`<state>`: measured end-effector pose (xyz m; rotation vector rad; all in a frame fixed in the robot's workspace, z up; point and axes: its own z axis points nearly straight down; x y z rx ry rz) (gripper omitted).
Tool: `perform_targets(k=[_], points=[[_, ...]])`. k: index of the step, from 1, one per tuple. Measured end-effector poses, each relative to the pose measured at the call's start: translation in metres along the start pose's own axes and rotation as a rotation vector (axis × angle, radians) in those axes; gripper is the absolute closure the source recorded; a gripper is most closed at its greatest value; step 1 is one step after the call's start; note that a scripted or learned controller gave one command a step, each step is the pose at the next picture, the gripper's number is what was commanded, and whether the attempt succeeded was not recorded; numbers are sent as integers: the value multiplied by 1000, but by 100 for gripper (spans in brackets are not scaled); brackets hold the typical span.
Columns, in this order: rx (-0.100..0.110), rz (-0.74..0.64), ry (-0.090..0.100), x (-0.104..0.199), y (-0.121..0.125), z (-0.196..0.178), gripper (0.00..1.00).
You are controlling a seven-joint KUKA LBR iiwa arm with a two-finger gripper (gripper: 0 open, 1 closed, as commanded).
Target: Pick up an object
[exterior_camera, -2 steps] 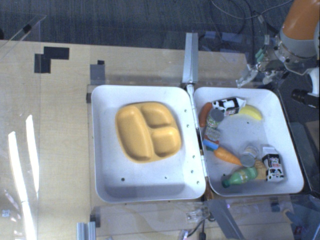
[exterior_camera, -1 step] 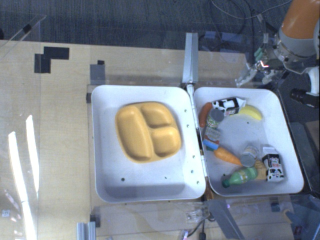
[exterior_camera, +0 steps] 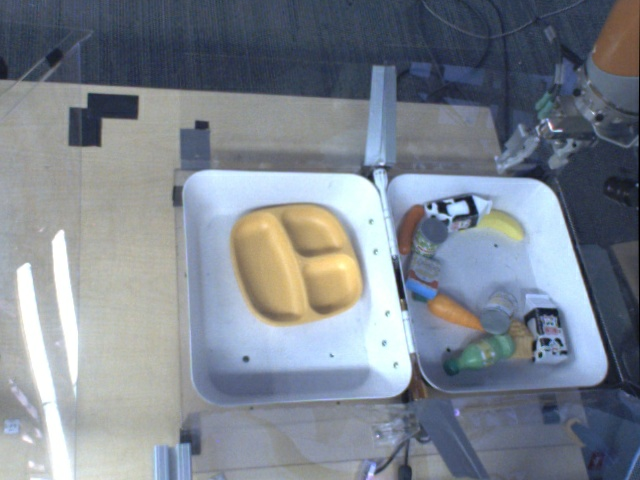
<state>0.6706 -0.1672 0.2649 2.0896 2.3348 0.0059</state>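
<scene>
My gripper hangs above the bench just beyond the far edge of the right bin, open, with nothing between its fingers. Below it the right bin holds several small objects. A black-and-white patterned pack and a yellow banana lie at the far side. A reddish sausage and a grey can lie by the left wall. An orange carrot, a green bottle and a small white carton sit near the front.
The left bin holds a yellow divided tray. A metal divider post stands between the bins at the back. A small blue piece and a grey round lid lie near the carrot. Cables trail on the floor behind.
</scene>
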Motion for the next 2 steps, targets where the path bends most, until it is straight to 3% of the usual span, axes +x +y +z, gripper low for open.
perform_targets(k=[1,2], points=[[5,-63,3,-35,-26,136,0],[3,-84,1,-28,-19,179,0]])
